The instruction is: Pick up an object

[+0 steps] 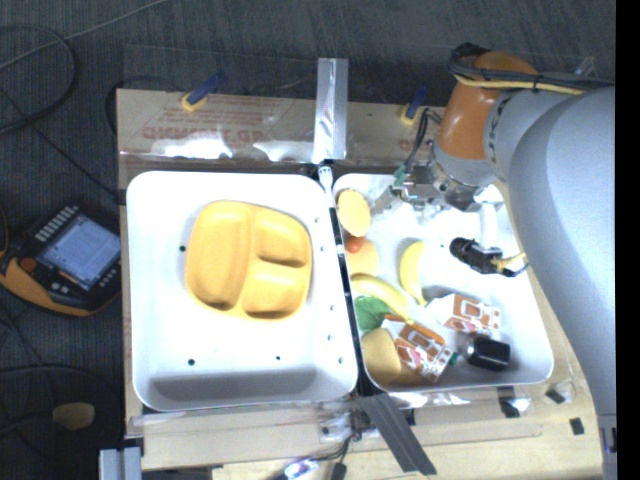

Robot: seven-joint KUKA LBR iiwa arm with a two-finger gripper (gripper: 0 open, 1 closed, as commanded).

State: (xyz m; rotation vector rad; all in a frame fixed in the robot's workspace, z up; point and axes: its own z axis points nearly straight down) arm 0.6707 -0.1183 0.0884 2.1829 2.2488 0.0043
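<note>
Left shallow white bin [150, 368] holding a yellow sectioned plastic tray [248, 258]; right white bin [535, 343] crowded with toy food; tool [425, 190] grip unreadable at its far edge.

A large yellow plastic sectioned tray [248, 258] is lying near the middle of the left shallow white bin [160, 368]. The right shallow white bin [535, 353] is holding a clutter of small things: a halved peach-coloured toy fruit [353, 212] at eleven o'clock, a pale yellow banana-shaped piece [412, 265] near the centre, a green leafy toy [371, 312] at eight o'clock, an orange-and-white printed packet [470, 315] at four o'clock, and a small black block [489, 352] at five o'clock. The grey arm with its orange band [466, 128] is reaching over that bin's twelve o'clock edge, with the claw [425, 185] hanging just above the rim there. Both bins are sitting on a brown table [150, 118].
</note>
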